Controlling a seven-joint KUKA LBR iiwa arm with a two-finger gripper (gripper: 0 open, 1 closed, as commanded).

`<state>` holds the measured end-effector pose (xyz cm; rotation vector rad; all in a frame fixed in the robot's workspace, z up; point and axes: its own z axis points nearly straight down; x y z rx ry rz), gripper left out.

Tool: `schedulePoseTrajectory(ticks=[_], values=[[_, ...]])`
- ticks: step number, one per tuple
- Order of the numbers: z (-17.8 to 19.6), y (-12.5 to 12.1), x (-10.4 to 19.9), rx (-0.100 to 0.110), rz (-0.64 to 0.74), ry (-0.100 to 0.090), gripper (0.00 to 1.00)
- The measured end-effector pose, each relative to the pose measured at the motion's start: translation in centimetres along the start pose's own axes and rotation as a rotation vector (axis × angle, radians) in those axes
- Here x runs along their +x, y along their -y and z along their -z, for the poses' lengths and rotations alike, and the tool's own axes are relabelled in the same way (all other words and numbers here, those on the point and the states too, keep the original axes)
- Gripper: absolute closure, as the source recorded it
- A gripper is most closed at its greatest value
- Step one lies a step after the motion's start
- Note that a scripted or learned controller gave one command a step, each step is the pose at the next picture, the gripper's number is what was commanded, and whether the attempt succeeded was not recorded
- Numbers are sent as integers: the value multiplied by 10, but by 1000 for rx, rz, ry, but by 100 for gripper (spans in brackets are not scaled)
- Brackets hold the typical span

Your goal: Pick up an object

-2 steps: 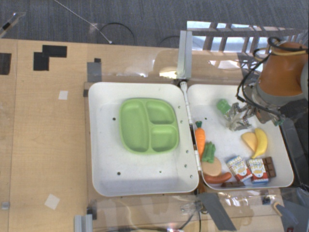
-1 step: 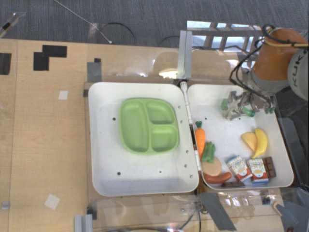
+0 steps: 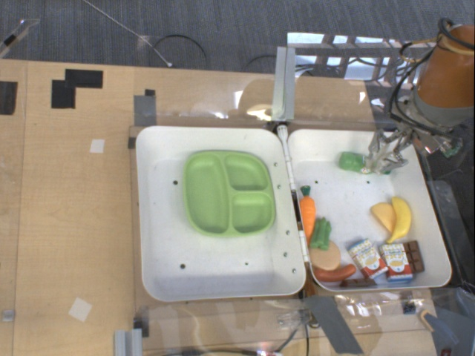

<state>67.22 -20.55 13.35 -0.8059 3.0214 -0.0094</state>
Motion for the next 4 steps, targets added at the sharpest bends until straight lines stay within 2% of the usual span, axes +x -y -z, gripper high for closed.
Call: schedulePoseTrajectory(ticks=[1, 2, 3, 4], values=[[-1, -1, -1, -2, 1, -1, 0], [-23, -27, 21, 20, -30, 27, 0], [-40, -57, 61, 2, 108, 2, 0], [-39, -60, 104, 2, 85, 2, 0]])
